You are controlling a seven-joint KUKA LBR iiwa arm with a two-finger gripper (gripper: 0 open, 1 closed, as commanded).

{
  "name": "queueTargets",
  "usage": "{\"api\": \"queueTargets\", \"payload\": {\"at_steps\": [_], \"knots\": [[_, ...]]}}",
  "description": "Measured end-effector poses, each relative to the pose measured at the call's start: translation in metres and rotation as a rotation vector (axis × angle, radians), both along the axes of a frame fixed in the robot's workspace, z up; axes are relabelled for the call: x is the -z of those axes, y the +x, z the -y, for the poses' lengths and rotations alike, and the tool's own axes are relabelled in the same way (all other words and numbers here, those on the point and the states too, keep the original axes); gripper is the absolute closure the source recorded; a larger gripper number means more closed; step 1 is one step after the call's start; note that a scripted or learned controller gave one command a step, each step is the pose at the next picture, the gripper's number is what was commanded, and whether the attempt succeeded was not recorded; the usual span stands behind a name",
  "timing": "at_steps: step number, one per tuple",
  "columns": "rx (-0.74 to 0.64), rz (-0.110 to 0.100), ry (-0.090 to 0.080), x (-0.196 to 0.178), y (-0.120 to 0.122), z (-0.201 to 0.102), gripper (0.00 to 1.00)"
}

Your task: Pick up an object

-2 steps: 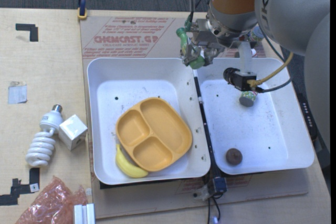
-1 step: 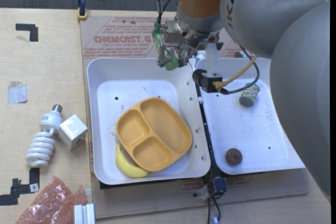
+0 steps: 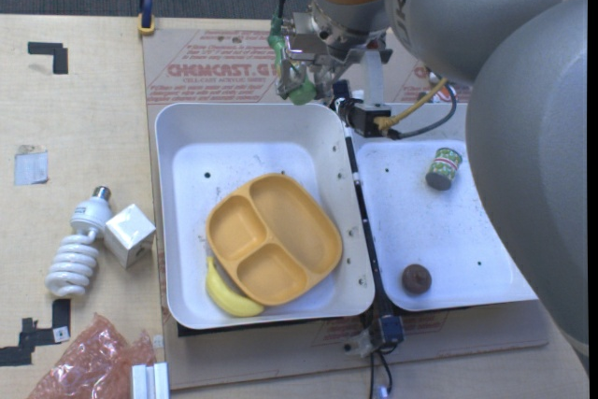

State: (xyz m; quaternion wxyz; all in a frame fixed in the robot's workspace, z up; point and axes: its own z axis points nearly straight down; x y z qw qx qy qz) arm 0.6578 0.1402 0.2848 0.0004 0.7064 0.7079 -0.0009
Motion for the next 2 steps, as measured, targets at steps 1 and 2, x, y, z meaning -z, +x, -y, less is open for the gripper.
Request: {"api": "queueTargets", "payload": {"at_steps": [1, 2], "knots": [[0.0, 0.0, 0.0, 0.0, 0.0, 0.0, 0.0], [0.005, -0.001, 0.001, 0.156, -0.044, 0.035, 0.0]]}}
